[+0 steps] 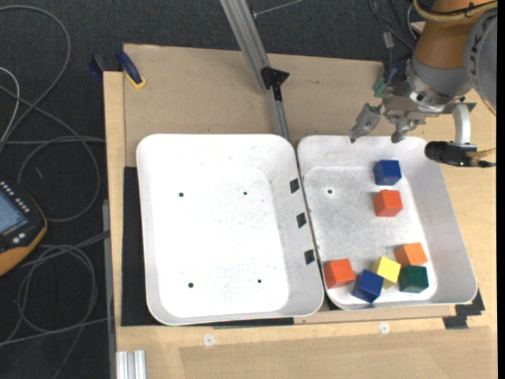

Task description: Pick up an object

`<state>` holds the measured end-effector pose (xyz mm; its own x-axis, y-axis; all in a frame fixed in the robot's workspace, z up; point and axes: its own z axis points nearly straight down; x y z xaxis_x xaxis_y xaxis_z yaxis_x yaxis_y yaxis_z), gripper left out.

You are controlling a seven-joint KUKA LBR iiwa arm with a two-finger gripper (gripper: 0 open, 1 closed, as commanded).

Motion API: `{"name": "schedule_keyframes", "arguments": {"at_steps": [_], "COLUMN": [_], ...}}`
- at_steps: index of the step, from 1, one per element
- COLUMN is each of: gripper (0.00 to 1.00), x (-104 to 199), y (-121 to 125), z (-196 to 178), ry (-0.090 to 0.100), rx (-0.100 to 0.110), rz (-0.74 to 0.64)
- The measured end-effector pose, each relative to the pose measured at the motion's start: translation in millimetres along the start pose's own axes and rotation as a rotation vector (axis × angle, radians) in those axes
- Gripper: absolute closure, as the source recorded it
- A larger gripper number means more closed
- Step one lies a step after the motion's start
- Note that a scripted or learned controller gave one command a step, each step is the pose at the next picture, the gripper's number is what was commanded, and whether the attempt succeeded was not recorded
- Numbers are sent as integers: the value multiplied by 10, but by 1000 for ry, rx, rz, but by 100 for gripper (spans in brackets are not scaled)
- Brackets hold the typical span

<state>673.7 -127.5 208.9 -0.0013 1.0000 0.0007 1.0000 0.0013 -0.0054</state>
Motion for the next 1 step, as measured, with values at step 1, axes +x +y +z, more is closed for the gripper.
{"name": "schedule_keyframes", "arguments": {"at_steps": [1], "gripper": [0], "x": [-73], "y": [41], "z": [580], "ry": [0], "rx": [1], "rz": [2]}}
